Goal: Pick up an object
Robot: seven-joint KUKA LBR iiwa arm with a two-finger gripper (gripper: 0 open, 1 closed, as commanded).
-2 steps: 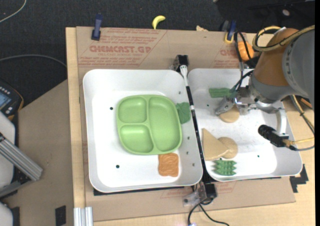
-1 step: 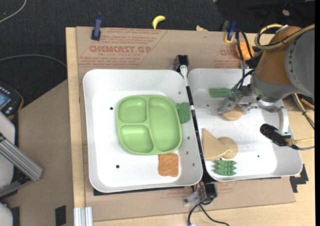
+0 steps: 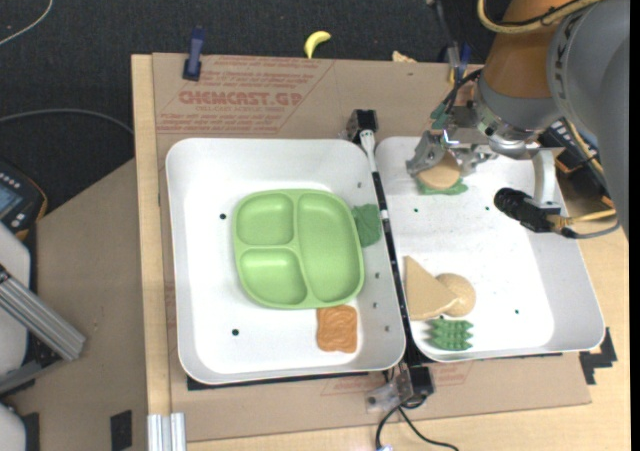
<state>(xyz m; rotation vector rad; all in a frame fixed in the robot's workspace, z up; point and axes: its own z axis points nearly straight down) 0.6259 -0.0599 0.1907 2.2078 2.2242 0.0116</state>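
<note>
The tool (image 3: 438, 161) is low in the right bin (image 3: 520, 279), at its far left corner, just over a tan round piece (image 3: 438, 178) lying on something green. Whether the tool is spread or pressed together, I cannot tell. The piece looks light, flat and stiff; its edges seem the best place to grip.

Gripper (image 3: 441, 152) partly covers a tan piece (image 3: 438, 178), perhaps food.
</note>
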